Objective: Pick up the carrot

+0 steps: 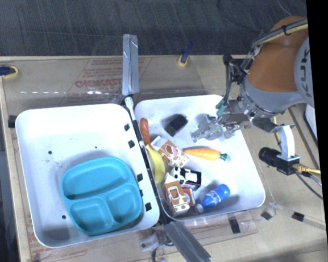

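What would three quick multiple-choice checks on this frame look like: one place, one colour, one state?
1. Where does the carrot lie?
A. on the blue tray
B. in the right bin
C. on the bench outside the bins

2. What colour is the divided tray in the left bin?
A. red
B. black
C. blue

3. How does the bottle rest?
A. on its side
B. upright
C. between the gripper's fingers

Key: 1 B, the carrot lies on the floor of the right bin, below the gripper. 2 C, the tray in the left bin is blue. 3 A, the bottle lies flat near the bin's front wall.
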